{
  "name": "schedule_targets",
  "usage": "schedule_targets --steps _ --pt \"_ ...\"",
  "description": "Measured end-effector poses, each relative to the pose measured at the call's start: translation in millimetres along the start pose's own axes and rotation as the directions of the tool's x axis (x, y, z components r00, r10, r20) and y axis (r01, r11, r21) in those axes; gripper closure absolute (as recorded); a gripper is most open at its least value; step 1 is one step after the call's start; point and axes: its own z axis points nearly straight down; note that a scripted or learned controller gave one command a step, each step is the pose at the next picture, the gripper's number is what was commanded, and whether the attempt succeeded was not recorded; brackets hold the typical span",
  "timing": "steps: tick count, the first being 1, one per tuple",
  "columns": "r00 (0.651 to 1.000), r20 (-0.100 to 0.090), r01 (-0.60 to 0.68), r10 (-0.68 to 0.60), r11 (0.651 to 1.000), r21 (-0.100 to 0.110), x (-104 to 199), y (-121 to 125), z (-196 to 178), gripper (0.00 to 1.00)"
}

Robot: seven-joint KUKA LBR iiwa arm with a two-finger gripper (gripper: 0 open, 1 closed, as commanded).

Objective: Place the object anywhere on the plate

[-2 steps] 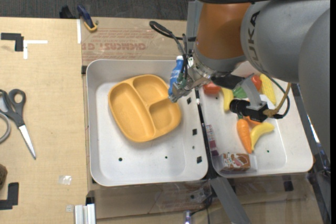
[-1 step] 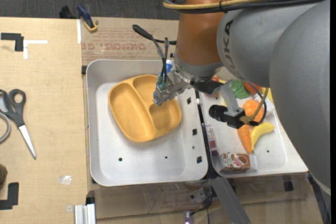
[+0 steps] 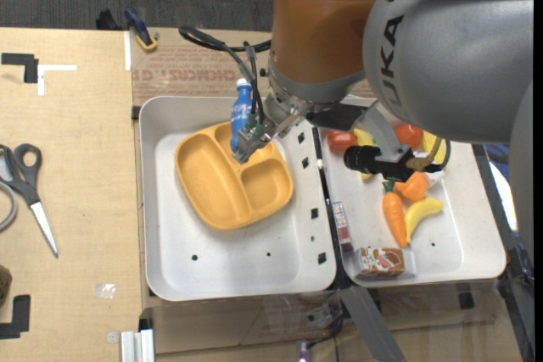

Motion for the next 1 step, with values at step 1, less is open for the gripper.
schedule_targets --steps 1 --pt "1.000 0.000 0.000 0.000 1.000 0.000 0.0 0.0 0.1 0.00"
